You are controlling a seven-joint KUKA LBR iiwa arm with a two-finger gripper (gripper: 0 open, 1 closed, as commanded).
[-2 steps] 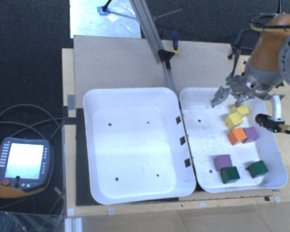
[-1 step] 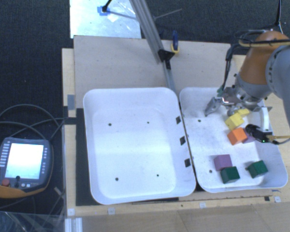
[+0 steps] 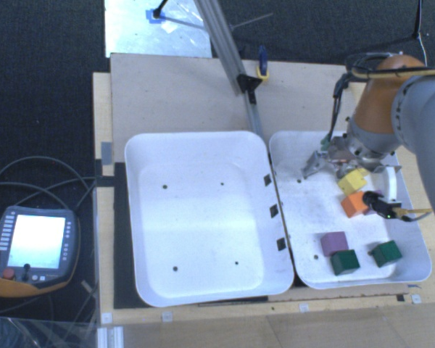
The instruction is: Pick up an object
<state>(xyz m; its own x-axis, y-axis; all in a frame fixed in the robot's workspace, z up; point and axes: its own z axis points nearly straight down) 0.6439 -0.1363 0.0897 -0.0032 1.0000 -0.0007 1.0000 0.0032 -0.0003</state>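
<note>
Grey arm's gripper (image 3: 338, 159) low in rt bin (image 3: 293, 194), beside yellow block (image 3: 353, 180).

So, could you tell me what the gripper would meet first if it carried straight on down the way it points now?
Probably the floor of the right bin itself: the gripper points down just above the yellow block, which lies slightly to one side. Depth is hard to judge here.

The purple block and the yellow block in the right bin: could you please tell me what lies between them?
In the camera view, the orange block lies between the purple block and the yellow block, touching the yellow one.
</note>
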